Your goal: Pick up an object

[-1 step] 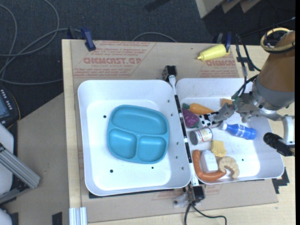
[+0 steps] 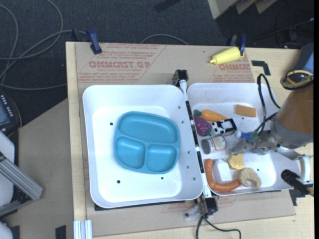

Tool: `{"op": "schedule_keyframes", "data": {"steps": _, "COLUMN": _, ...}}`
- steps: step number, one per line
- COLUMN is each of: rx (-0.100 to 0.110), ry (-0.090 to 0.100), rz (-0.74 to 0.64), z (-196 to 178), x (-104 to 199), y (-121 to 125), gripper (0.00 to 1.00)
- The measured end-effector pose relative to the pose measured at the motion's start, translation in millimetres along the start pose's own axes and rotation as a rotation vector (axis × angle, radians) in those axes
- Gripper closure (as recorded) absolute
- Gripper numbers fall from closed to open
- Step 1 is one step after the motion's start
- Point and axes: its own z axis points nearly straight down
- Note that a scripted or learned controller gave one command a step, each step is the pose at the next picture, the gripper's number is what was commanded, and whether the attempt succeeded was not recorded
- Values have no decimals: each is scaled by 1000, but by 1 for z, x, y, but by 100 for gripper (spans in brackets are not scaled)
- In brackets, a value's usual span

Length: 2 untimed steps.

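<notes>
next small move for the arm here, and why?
Probably a short straight descent. The hand sits low in the right bin, over the gap between the small jar and the yellow piece, with nothing visibly between its fingers. Whether they are open is unclear, so confirm that first.

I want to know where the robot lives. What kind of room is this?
Probably a robot lab or workshop, not a home. A grey arm reaches over a bench holding two white bins, one full of toy food like a carrot, and cables lie on the floor.
</notes>
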Motion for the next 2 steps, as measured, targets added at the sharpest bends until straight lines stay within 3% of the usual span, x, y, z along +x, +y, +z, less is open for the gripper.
{"op": "schedule_keyframes", "data": {"steps": 1, "rx": -6, "ry": -5, "rz": -13, "z": -2, "x": 7, "y": 65, "gripper": 0}}
{"op": "schedule_keyframes", "data": {"steps": 2, "rx": 41, "ry": -9, "rz": -18, "z": 3, "x": -12, "y": 139, "gripper": 0}}
